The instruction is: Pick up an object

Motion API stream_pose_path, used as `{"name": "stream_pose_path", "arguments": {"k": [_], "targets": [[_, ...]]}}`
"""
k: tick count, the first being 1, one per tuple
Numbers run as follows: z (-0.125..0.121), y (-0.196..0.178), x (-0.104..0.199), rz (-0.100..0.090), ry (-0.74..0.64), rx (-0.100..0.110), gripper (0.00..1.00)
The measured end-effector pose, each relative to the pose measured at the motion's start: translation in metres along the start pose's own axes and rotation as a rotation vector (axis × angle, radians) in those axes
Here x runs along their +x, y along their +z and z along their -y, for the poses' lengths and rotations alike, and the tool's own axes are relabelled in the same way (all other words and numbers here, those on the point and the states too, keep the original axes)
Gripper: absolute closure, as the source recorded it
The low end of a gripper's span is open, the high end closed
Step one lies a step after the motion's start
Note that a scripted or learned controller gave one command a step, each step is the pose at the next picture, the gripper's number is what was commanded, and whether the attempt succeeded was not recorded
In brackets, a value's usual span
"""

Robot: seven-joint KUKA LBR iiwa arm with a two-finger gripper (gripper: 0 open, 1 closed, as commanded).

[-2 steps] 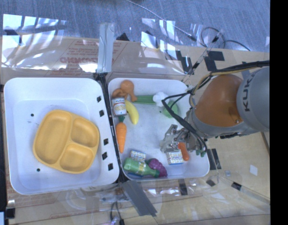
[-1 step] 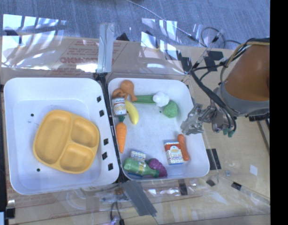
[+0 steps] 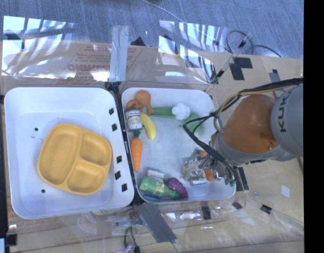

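Note:
My gripper (image 3: 196,171) is low in the right bin (image 3: 175,141), near its front right corner, with the orange-banded wrist just right of it. Small objects lie in this bin: an orange carrot (image 3: 136,153), a yellow banana (image 3: 148,126), a small can (image 3: 134,120), an orange toy (image 3: 142,100), a green piece with a white end (image 3: 172,111), a green bottle (image 3: 155,188) and a purple piece (image 3: 176,185). The purple piece lies just left of the gripper. Something small and orange shows at the gripper.
The left bin (image 3: 25,120) holds a yellow divided plate (image 3: 74,158). Black cables run from the wrist over the right bin's back right corner. Cardboard and tape surround both bins.

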State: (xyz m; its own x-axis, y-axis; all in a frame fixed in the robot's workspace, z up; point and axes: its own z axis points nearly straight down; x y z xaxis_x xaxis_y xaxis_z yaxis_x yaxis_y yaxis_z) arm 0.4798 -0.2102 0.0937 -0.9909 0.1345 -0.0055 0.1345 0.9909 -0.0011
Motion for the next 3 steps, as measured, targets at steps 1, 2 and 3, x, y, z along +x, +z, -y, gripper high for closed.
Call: {"name": "stream_pose_path", "arguments": {"k": [1, 2, 3], "targets": [[-0.045, 0.002, 0.008, -0.007, 0.230, -0.002, 1.00], [-0.105, 0.002, -0.048, -0.005, 0.284, -0.003, 1.00], [-0.126, -0.111, -0.071, 0.006, 0.264, -0.002, 1.00]]}}
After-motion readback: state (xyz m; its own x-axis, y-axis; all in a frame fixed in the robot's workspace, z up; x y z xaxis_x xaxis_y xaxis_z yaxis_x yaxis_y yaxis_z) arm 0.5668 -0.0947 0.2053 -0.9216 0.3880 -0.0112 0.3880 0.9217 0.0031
